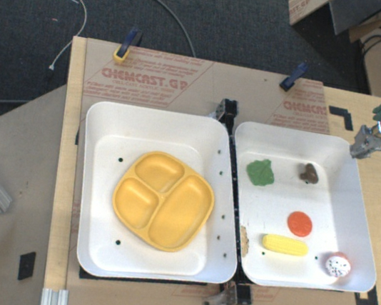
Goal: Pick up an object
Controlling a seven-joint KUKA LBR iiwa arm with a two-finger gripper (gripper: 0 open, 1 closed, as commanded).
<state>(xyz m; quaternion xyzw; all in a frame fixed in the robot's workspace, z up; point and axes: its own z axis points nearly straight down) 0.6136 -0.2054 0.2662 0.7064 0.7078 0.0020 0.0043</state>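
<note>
The right bin (358, 185) holds a green leafy piece (261, 172), a small brown lump (309, 173), an orange-red disc (299, 223), a yellow corn-like piece (285, 245) and a white speckled ball (338, 265). My gripper (367, 141) hangs over the far right corner of that bin, away from all of these. It is small and partly cut off at the frame's edge, and nothing shows in it.
A yellow divided plate (163, 199) lies in the left bin (97, 125). Blue clamps (127, 44) (293, 76) hold the cardboard sheet at the bench's far edge. A small tan scrap (243, 241) rests at the right bin's left wall.
</note>
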